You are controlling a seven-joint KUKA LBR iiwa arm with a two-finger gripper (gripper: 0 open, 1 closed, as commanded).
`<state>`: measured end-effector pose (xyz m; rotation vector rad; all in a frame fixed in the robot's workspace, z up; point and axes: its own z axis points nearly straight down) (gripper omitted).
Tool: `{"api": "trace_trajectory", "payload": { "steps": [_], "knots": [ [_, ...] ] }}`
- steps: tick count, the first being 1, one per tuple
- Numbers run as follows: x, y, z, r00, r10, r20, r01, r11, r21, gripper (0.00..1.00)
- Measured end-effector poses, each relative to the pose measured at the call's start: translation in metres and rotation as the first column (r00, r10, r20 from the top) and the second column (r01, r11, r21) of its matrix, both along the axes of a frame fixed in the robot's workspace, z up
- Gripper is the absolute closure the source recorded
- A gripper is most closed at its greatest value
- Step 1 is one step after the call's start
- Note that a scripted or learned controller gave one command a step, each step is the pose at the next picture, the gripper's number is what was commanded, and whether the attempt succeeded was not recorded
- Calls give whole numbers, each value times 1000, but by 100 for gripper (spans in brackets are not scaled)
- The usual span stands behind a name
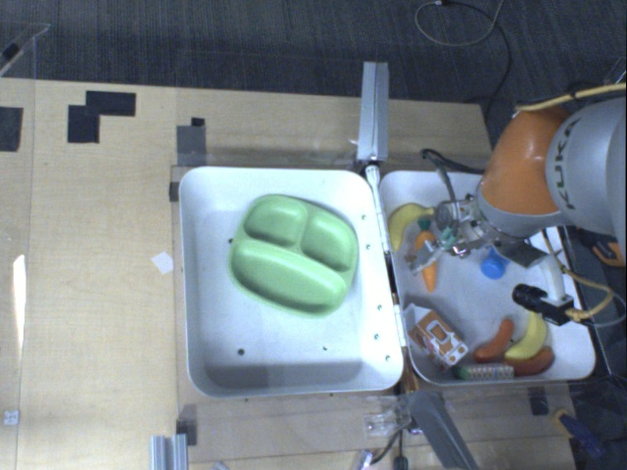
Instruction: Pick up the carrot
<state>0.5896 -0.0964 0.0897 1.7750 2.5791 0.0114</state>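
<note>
End effector (438,242) over carrot (428,275); green plate (293,253) in left bin (201,292).

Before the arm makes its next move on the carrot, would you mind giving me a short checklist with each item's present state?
1. Carrot lies in the right bin: ok.
2. Gripper is over the carrot: ok, it sits directly above the upper end.
3. Carrot is between the fingers: cannot tell.
4. Carrot is clear of neighbours: not ok, a yellow banana lies close beside it.
5. Green tray is out of the way in the left bin: ok.
</note>
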Motion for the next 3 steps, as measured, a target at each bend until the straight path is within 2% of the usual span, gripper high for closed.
{"api": "trace_trajectory", "payload": {
  "steps": [1, 2, 3],
  "knots": [
    [17, 44, 97, 979, 204, -5, -204, 979, -1, 0],
    [8, 3, 18, 988, 152, -8, -152, 988, -1, 0],
    [12, 4, 32, 988, 153, 1, -153, 988, -3, 100]
  ]
}}
